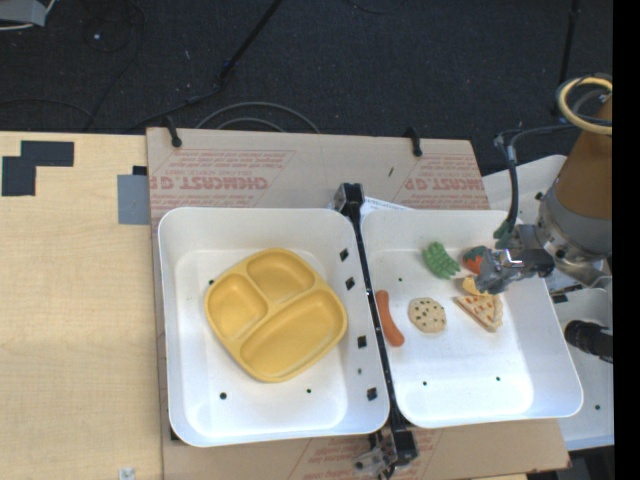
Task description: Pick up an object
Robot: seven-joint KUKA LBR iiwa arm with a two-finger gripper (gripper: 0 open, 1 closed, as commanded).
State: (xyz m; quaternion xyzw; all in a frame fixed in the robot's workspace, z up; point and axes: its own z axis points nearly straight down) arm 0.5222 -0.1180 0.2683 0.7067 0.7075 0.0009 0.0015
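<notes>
The right bin (500,388) holds several toy foods: a green leafy piece (438,259), a small red piece (472,263), a pizza slice (482,311), a chocolate-chip cookie (428,315) and an orange sausage (389,318). My gripper (495,271) is low over the bin's upper right. It sits just right of the red piece and right above the pizza slice's top edge. Its tip partly hides what lies under it.
The left bin (190,268) holds a yellow divided plate (277,313). A black divider (365,308) runs between the bins. The arm's body (585,198) stands over the right bin's right wall. Cardboard (300,173) lies under both bins.
</notes>
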